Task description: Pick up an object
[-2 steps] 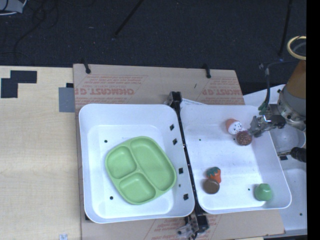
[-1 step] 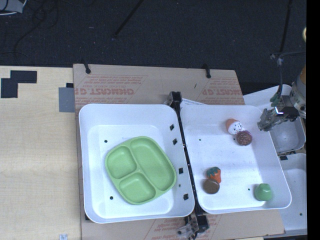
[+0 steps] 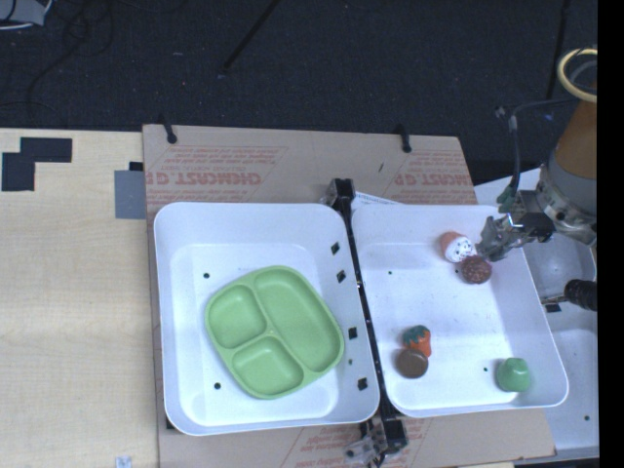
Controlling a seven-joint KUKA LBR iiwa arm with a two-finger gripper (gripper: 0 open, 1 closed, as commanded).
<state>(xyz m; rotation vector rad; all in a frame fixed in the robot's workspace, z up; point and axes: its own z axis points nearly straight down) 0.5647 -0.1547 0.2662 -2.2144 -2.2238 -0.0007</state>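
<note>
The right bin (image 3: 458, 408) holds several small objects. A white and pink ball-like piece (image 3: 454, 248) lies near its far right, with a dark brown round piece (image 3: 476, 271) just beside it. An orange piece with a green top (image 3: 418, 337) rests against a brown disc (image 3: 411, 364) near the bin's middle front. A green lump (image 3: 513, 374) sits in the front right corner. My gripper (image 3: 492, 237) hangs over the bin's far right edge, right next to the white ball and the dark round piece. Nothing shows between its fingers.
The left bin (image 3: 185, 252) carries a green three-compartment plate (image 3: 273, 331). A black divider (image 3: 356, 300) runs between the two bins. Cardboard lies under both bins, and a wooden bench top stretches to the left.
</note>
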